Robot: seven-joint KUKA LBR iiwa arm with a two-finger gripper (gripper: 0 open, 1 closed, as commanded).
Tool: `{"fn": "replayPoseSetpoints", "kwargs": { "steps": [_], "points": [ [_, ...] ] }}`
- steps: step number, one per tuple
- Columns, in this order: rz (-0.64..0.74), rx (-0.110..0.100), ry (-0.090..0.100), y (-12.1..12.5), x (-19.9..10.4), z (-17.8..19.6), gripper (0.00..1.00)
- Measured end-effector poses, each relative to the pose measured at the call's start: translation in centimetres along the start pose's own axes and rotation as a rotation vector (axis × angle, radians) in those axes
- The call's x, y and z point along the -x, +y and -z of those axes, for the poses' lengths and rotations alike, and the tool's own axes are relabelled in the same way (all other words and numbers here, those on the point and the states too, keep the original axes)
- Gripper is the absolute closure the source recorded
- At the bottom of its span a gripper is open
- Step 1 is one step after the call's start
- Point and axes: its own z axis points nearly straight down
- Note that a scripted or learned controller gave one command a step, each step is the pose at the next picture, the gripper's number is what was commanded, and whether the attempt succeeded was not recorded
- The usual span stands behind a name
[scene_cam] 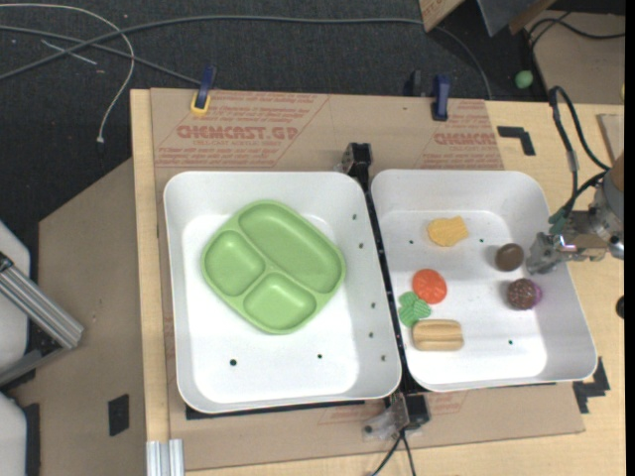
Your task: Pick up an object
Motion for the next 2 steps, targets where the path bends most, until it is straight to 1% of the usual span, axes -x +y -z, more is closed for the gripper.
{"fn": "replayPoseSetpoints", "kwargs": {
  "steps": [1,2],
  "points": [
    [0.005,-0.003,0.003,1.6,-5.5,1.2,1.0],
    [0.005,-0.004,0.004,3.7,-9.6,1.3,1.0]
  ]
}}
